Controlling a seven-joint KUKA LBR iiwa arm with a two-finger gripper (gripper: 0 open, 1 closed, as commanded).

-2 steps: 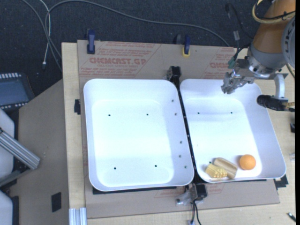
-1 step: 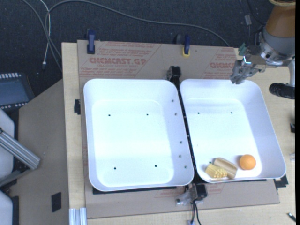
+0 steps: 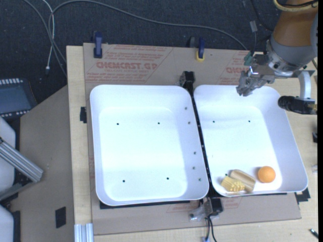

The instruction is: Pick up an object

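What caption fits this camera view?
Gripper hovers over right bin's far edge; orange ball, corn lie near front.

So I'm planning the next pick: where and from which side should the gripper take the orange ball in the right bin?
Take the orange ball across its middle, coming straight down from above. It is round, so any angle suits, but align the fingers near-to-far: the bread roll sits close on its left, while the bin's wall rises at right.

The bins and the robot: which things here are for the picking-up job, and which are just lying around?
For the job:
gripper, above the far edge of the right bin
orange ball
yellow corn
tan bread roll

Just lying about:
left bin
blue clamps
cables
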